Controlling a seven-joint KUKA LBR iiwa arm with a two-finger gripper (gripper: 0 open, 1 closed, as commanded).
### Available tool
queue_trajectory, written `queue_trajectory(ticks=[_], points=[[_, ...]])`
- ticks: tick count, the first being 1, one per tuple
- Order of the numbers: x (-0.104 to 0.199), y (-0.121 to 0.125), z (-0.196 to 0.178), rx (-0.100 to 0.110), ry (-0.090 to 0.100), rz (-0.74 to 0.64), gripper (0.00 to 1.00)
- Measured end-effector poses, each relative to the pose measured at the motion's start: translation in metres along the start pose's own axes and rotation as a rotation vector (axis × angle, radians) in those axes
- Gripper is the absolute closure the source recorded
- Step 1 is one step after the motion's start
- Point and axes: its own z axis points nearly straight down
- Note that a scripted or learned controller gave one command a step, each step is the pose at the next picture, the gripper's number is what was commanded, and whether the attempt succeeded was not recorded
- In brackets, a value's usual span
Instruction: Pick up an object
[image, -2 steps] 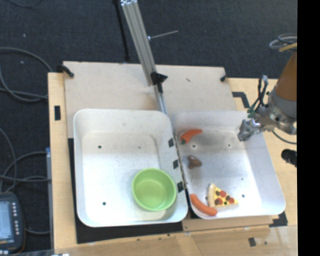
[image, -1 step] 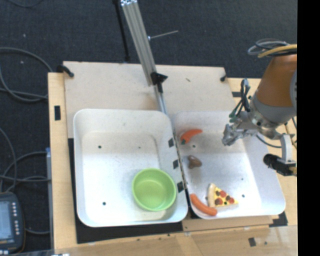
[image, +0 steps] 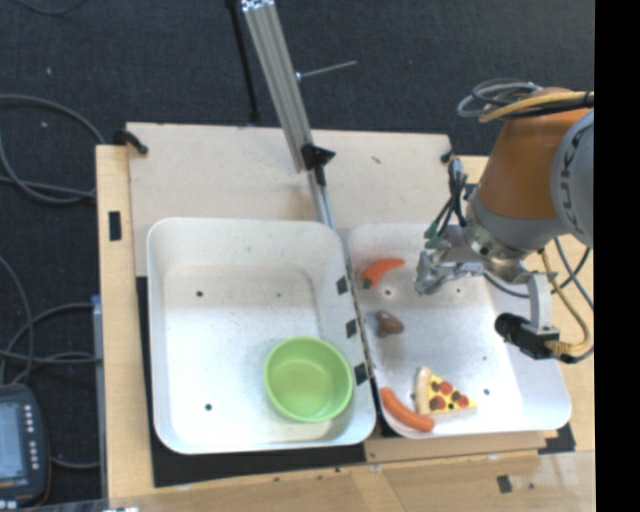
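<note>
Carrot (image: 382, 269), a small orange toy one, lay in the right bin (image: 520, 400) just beside the gripper (image: 432, 280), on the side away from the arm. It looked light, stiff and smooth, likely to roll; a pinch across its thick middle seemed wisest. The gripper hung low over the bin floor with nothing visibly in it, though I could not tell how wide it stood. A brown lump (image: 389, 323) nearer the front edge was too small to identify.

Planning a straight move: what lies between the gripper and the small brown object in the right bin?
Bare bin floor separates the gripper and small brown object in the camera view.
</note>
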Motion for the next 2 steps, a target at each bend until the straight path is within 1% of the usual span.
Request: queue_trajectory(ticks=[1, 2], points=[[0.056, 0.0, 0.008, 0.001, -0.001, 0.001, 1.0], [0.114, -0.004, -0.004, -0.001, 0.001, -0.001, 1.0]])
